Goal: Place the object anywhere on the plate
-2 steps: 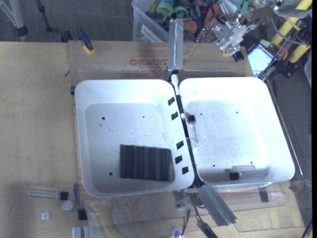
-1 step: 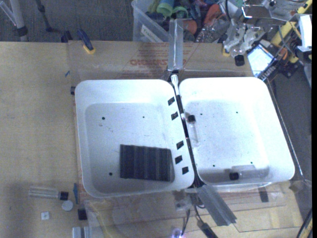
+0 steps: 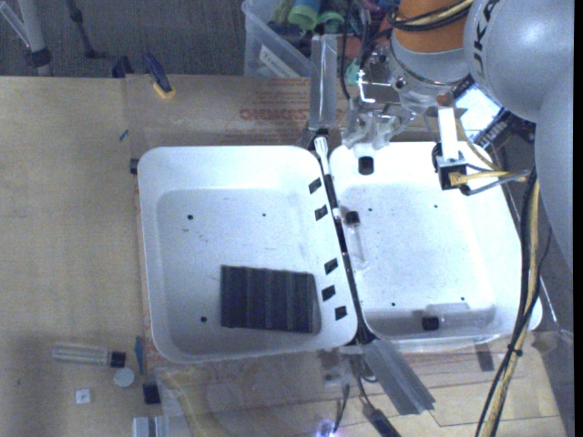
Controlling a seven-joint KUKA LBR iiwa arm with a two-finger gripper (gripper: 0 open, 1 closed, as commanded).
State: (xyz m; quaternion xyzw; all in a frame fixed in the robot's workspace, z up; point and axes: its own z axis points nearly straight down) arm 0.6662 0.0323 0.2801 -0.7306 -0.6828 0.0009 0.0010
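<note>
Nearest the camera, on the bench outside the bins, lay a few small loose parts (image 3: 86, 354), unconnected with the task. Left bin (image 3: 159, 244): the dark ribbed slab (image 3: 269, 299), taken to be the plate, lay flat near the front wall with nothing resting on it. Right bin (image 3: 510, 244): a small clear piece with a dark end (image 3: 444, 319) lay against the front wall, and a second clear piece (image 3: 351, 233) lay just beside the divider between the bins. Which of these was the object could not be settled; both were well apart from the plate.

Further back, the gripper (image 3: 369, 137) hung over the far left corner of the right bin, near the rim. No object was visible in its grasp. Whether it was open or closed could not be told at this angle. Beyond the bins stood a tub of coloured items (image 3: 305, 12).

Judgement: placement not yet done. Pick, carry across the divider and set-down all appeared outstanding.
</note>
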